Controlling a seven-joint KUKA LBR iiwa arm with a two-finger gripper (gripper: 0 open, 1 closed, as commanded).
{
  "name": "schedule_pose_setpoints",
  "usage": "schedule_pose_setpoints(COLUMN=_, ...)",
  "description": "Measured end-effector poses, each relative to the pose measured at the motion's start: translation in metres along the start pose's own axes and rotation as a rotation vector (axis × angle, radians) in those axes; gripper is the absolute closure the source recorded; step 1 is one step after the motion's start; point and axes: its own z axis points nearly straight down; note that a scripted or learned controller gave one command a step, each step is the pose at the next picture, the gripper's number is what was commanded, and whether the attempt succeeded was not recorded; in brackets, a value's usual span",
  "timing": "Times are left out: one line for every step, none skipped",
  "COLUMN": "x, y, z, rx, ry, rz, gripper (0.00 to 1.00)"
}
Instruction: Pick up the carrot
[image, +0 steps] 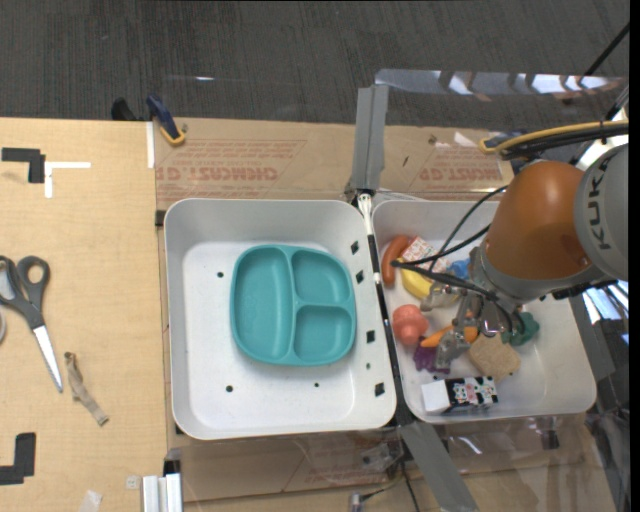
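Carrot (394, 256) lies at the far left of the right bin (560, 395), against the wall shared with the left bin (180, 300), a little apart from my end effector (462, 335), which hangs low over the middle of the toy pile; I cannot tell how it is set, since my wrist covers it. I judge I am poised to reach down among the clutter, though not yet at the carrot. Around me lie a yellow piece (418, 283), a pink ball (408, 322), a tan piece (495, 357) and a black-and-white block (460, 394), while the left bin holds a teal divided plate (294, 304).
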Motion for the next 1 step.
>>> schedule_pose_setpoints(x=0.0001, y=-0.0014, z=0.0001, rx=-0.001, ry=0.000, rz=0.041, gripper=0.00)
